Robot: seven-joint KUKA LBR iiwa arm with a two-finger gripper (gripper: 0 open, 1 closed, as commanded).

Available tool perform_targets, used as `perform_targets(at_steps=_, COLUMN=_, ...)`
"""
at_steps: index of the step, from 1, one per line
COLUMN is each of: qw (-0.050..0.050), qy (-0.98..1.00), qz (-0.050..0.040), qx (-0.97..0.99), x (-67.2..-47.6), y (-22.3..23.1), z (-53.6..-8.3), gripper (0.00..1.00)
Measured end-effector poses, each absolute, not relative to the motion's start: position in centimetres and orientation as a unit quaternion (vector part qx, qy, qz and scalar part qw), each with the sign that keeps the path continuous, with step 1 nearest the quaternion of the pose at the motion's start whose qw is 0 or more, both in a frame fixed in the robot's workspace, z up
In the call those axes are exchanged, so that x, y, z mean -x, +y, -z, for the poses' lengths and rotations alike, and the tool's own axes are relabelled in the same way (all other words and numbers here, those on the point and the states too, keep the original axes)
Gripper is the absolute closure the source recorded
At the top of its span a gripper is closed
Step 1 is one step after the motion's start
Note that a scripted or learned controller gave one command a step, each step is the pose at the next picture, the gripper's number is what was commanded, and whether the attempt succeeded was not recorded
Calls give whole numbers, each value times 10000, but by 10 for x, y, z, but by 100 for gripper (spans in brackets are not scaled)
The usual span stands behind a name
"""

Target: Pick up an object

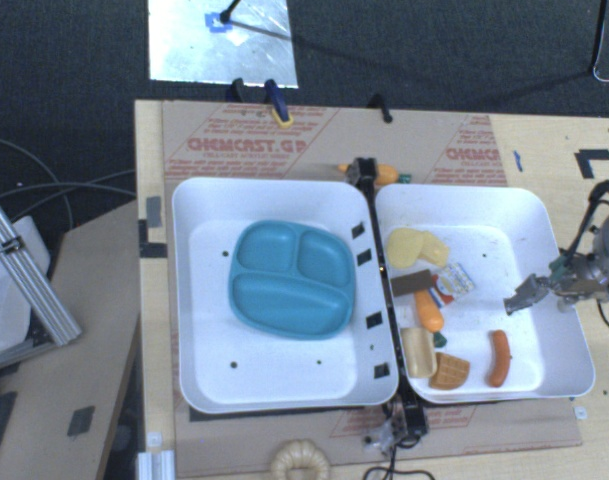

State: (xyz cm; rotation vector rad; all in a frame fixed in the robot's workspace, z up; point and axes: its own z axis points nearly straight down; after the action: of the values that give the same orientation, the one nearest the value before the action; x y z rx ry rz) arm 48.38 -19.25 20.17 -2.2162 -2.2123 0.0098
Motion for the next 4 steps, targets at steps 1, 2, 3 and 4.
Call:
perform_targets(at_steps=1, qw=-4, qy=-7081, qz=1, qx=7061, x=-487, y=-192, z=-208, gripper=0)
perform_targets(at_steps=2, qw=8, qy=-7076, qz=-1, qx=7066, x=-490, y=-192, z=-166, gripper=0)
perform_targets(at_steps=3, qw=16, qy=-7073, qz=-6, qx=7069, x=-491, y=-201, z=-110, gripper=0)
perform_targets(at_steps=4, qw=9, qy=-7075, qz=-1, qx=7067, x=-491, y=-201, z=-83, gripper=0)
